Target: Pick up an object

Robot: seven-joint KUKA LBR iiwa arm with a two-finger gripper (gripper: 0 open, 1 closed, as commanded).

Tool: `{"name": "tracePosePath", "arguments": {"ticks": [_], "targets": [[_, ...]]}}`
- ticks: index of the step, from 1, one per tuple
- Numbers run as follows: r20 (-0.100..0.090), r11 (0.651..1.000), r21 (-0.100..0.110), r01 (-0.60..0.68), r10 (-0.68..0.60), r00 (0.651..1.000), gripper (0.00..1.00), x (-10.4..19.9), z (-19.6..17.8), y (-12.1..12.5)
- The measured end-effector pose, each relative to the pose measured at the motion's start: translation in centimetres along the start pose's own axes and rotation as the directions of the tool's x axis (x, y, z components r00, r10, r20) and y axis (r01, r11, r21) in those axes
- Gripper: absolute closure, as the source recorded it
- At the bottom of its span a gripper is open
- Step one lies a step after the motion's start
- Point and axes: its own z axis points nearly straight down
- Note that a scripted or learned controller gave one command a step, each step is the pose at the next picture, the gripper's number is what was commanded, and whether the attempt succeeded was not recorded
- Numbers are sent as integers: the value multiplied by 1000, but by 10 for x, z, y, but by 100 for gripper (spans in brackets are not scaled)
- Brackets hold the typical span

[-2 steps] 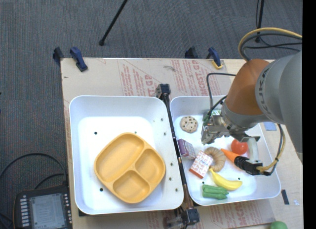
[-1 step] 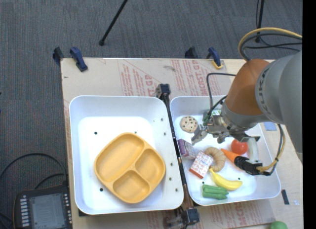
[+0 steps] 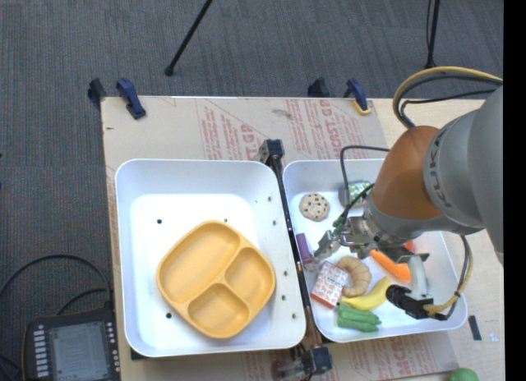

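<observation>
The right bin (image 3: 316,176) holds several toy foods: a round cookie (image 3: 313,205), a tan croissant (image 3: 355,271), a yellow banana (image 3: 371,296), a green pepper (image 3: 357,318), an orange carrot (image 3: 391,265), a red and white packet (image 3: 327,283) and a purple piece (image 3: 304,248). My gripper (image 3: 343,245) hangs low over the middle of this bin, just above the croissant and right of the purple piece. Its fingers stand open with nothing between them. The wrist hides part of a green item (image 3: 358,190) behind it.
The left bin (image 3: 140,207) carries a yellow divided plate (image 3: 215,278). The bins' shared wall (image 3: 289,231) runs close to the gripper's left. Blue clamps (image 3: 130,96) grip the board's far edge. A teach pendant (image 3: 70,348) lies on the floor at lower left.
</observation>
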Motion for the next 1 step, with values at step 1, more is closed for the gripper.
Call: {"name": "tracePosePath", "arguments": {"ticks": [1], "targets": [[-1, 1000, -1, -4, 4, 1000, 100, 0, -10, 1]]}}
